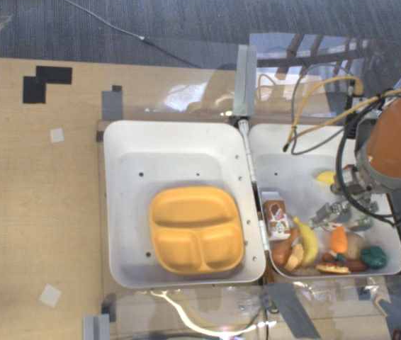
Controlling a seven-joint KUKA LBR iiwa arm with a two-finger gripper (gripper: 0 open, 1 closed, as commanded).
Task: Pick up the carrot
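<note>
Small orange carrot w/ green top (339, 240) in right white bin (285, 168), among banana (307, 241) & other toy food, metal gripper (343, 211) just above it, fingers' state can't tell, yellow divided plastic tray (197, 229) in left bin (126, 190), wooden table (37, 211).

A pale wooden bench (37, 211) spans the view, marked with black squares (44, 82) near its far left corner. Beyond its far edge lies dark grey ribbed flooring (186, 13), crossed by a thin cable (101, 18).
</note>
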